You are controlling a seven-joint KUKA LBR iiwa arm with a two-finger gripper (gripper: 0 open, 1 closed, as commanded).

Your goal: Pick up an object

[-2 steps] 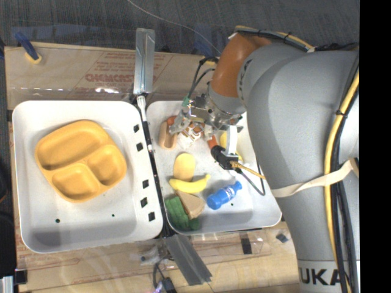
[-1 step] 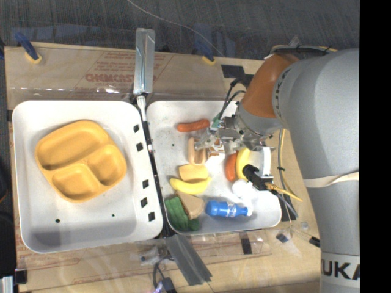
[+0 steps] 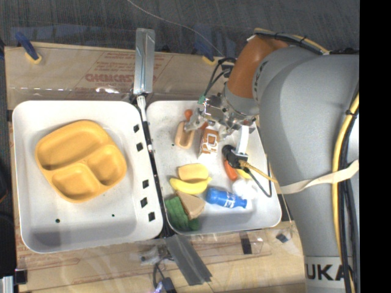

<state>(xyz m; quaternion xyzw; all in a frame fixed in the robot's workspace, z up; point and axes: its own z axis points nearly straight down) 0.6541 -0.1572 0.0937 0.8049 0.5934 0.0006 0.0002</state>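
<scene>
From above, the grey arm reached in from the right and its hand [image 3: 204, 122] hung low over the far part of the right bin [image 3: 160, 118]. Whether the hand was apart or together could not be told. A tan bread-like piece [image 3: 183, 135] lay just left of the hand, long axis running near to far. Nearer than the hand lay a banana [image 3: 189, 186] and blue bottle [image 3: 225, 198], both crosswise. A yellow tray [image 3: 79, 160] sat in the left bin [image 3: 27, 118].

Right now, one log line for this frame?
phase: reach | gripper: low in right bin, upper part, by brown block | grasp: none seen | left bin: yellow tray
</scene>
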